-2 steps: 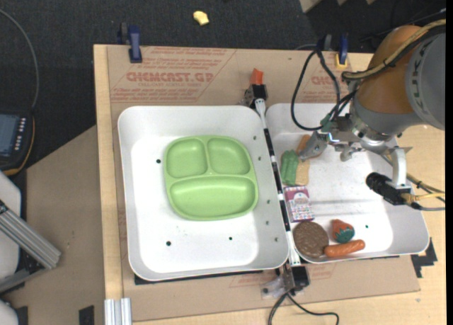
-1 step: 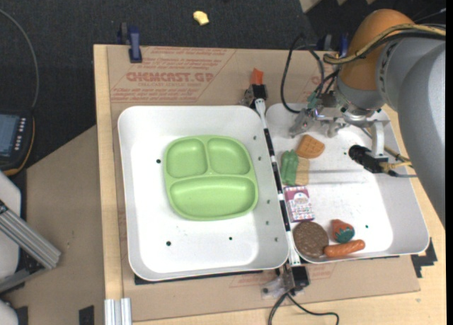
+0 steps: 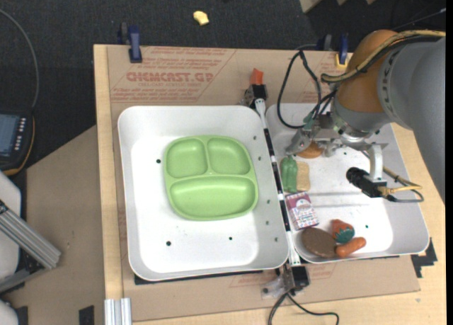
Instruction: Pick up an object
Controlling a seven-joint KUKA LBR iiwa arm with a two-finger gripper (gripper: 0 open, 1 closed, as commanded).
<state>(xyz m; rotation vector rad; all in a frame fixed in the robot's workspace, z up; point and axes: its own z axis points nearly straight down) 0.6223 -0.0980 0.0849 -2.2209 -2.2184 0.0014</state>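
Hovering in the right bin (image 3: 403, 238), the tool (image 3: 313, 141) touches a tan object (image 3: 309, 151); grip unclear.

Below the pincer (image 3: 311, 143) in the right bin: a green bottle (image 3: 289, 173) lying beside a tan block (image 3: 304, 175), then a pink-patterned packet (image 3: 301, 210), a brown oval object (image 3: 319, 242) and orange-red pieces (image 3: 347, 238) nearest the front.

A single fixed camera looks down from above the near edge of the worktop (image 3: 177, 69), tilted slightly toward the far side. It sits at middle distance, taking in both white bins, the left bin (image 3: 134, 175) and the right bin (image 3: 403, 224), with dark floor (image 3: 56, 5) beyond.
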